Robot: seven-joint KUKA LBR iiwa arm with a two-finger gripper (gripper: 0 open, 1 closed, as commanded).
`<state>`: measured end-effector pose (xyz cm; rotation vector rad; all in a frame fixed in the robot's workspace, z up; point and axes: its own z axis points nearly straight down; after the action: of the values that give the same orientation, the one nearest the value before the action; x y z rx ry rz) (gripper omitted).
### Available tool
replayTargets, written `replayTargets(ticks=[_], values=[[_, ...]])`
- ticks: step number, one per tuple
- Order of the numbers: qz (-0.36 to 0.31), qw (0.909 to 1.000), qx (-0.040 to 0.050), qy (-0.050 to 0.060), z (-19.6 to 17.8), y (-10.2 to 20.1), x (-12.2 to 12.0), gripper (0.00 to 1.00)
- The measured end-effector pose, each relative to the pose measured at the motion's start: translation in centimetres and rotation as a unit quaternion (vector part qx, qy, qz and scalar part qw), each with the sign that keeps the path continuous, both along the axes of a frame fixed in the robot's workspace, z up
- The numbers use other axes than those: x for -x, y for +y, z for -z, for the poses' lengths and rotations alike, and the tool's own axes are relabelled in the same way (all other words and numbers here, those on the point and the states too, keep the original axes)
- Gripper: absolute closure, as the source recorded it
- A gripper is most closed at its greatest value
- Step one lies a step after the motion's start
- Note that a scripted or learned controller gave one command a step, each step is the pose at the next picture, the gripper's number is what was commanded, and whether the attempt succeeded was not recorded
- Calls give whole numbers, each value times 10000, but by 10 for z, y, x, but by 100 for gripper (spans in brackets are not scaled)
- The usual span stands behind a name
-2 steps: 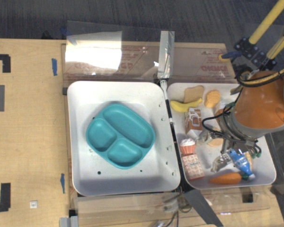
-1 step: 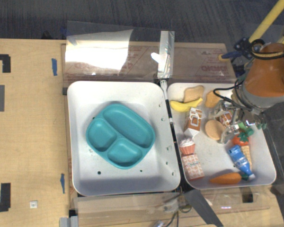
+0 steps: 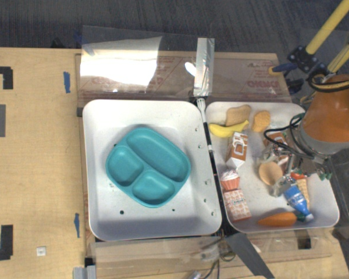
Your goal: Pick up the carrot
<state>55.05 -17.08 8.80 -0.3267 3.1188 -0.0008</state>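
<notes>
Two white bins sit side by side on a desk. The left bin (image 3: 99, 214) holds a teal divided plate (image 3: 148, 165). The carrot (image 3: 277, 219) lies flat near the front edge of the right bin (image 3: 326, 211), among food items. The hand (image 3: 282, 166) hovers above the bin's middle; its grip cannot be told.

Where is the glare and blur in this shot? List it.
Camera view: strong white glare on the clear plastic sheet behind the left white bin; the shiny metal strip also glints. The orange carrot looks soft-edged. The claw area under the orange-banded arm is cluttered and hard to read.
</notes>
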Motion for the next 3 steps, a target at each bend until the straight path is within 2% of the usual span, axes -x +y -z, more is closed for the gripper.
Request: replayTargets(ticks=[1, 2, 3], values=[[573, 9984, -14, 14, -18, 55, 34, 0], [1095, 9940, -15, -1, 0, 23, 11, 0], [1370, 9906, -23, -14, -29, -21, -51, 0]])
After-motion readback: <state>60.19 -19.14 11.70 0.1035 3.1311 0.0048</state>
